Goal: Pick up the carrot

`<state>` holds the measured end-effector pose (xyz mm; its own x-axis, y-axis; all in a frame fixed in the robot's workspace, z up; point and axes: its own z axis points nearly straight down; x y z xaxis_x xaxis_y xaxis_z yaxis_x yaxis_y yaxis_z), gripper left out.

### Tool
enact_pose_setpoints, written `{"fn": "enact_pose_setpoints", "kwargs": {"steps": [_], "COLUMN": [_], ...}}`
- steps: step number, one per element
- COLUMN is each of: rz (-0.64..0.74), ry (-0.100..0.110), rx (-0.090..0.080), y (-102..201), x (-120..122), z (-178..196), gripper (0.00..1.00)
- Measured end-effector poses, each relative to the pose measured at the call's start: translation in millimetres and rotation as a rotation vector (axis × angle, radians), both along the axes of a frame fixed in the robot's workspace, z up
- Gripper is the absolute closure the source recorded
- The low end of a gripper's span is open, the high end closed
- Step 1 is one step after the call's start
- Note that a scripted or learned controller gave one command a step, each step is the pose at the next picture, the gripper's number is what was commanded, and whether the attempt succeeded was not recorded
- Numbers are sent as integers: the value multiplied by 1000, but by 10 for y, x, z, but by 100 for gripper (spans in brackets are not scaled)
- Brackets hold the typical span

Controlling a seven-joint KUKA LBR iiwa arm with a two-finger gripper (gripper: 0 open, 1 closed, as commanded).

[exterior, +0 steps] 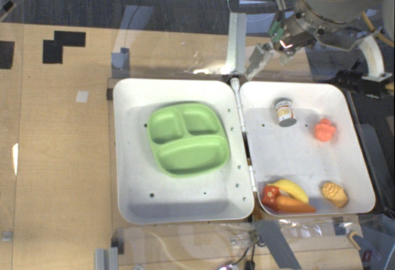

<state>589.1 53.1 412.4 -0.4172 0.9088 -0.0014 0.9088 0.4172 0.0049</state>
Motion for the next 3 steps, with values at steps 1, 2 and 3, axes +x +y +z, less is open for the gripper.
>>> {"fn": "enact_pose_setpoints", "kwargs": {"steps": [1, 2, 3], "rz": [2, -215, -215], "ry": [-5, 3, 2], "rx": [1, 0, 0], "y": [7, -181, -182], "x": [17, -287, -285], "z": [114, -934, -929], "gripper": [100, 100, 0]}}
